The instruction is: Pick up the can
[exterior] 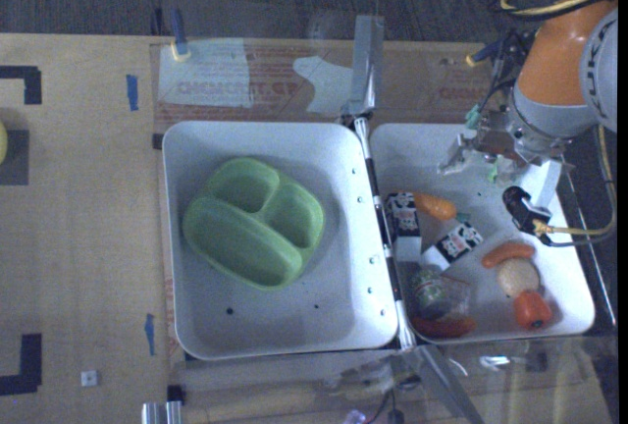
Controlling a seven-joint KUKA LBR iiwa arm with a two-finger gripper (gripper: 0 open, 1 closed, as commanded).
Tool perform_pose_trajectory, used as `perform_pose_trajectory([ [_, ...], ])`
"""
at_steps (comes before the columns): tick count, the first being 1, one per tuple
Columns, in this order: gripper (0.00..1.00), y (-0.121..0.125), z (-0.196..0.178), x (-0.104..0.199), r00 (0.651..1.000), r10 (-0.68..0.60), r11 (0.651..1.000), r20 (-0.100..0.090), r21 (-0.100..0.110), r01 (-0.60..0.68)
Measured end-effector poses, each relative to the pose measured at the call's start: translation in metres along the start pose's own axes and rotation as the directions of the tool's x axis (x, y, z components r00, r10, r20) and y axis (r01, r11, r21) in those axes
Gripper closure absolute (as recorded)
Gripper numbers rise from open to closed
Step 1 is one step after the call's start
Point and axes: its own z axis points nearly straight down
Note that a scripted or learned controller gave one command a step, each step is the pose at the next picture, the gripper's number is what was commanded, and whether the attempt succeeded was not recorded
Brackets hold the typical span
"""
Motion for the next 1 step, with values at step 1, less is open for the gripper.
perform_pose_trajectory([
  [1,0.00,-0.0969,-0.0379,0.0218,0.967,-0.253,0.967,0.000,0.000,0.253],
])
